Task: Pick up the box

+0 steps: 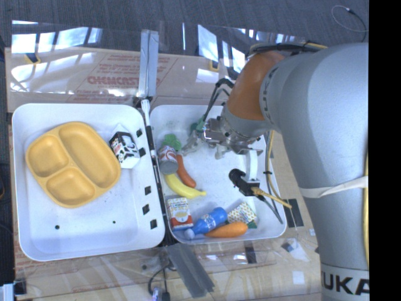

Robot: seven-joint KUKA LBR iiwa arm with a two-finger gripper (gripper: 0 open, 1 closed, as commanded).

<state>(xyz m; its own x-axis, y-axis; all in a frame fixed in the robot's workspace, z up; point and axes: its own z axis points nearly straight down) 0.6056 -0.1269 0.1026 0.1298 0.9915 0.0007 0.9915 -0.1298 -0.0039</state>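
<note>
White plastic bins sit side by side; the small printed cardboard box (180, 212) lies at the right bin's (276, 231) seven o'clock corner. Above that bin's twelve o'clock end hangs the metal tool (216, 144), its grip state impossible to tell.

Bright, even light; window glare streaks the clear panel (94, 61) behind; sharp focus.

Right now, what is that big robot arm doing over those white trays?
The grey arm is reaching into the right bin, and its hand hangs over the toys near the back. It is meant to pick up a box. A small red and white box lies at the front of that bin, apart from the hand, beside a banana, a blue bottle and a carrot. The left bin holds a yellow divided plate and a black and white carton.
</note>
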